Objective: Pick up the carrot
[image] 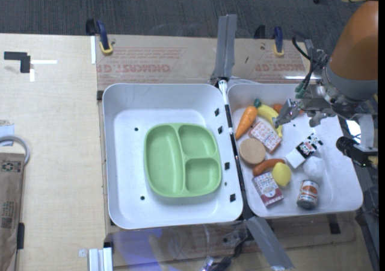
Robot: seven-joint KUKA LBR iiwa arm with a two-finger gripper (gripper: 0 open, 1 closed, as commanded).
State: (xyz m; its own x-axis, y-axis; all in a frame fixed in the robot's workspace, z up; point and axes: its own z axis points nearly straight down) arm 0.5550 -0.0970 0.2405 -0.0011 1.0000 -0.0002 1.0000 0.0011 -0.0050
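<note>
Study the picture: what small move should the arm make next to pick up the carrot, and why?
Probably shift the hand toward the view's left, until it sits above the carrot. The carrot lies at the left edge of the right bin, beside the banana, and the hand hovers to its right, not yet over it.

A rounded orange band (360,29) is seen on the arm (355,53), with a grey collar (354,86) beneath it. Black cables (310,59) are run along the side of the collar nearest the right bin (355,194). Below the collar, a silver metal gripper (287,113) assembly with dark fittings is carried.
</note>
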